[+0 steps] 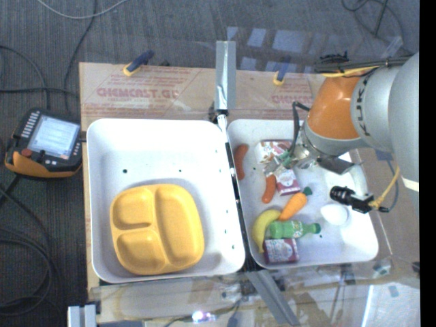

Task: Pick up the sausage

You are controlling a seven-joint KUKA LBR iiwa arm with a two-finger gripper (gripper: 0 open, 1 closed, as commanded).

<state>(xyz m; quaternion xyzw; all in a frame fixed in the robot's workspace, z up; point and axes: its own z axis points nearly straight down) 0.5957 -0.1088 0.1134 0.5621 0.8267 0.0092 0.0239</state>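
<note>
Sausage (240,161) lies along the right bin's (368,251) left wall, apart from the food clutter, while the gripper (294,157) hangs over wrappers mid-bin, its opening impossible to tell.

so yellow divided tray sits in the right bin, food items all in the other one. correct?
Not quite. The camera view shows the yellow divided tray in the left bin, not the right one. The food items, including the sausage, carrot and banana, lie in the right bin.
</note>
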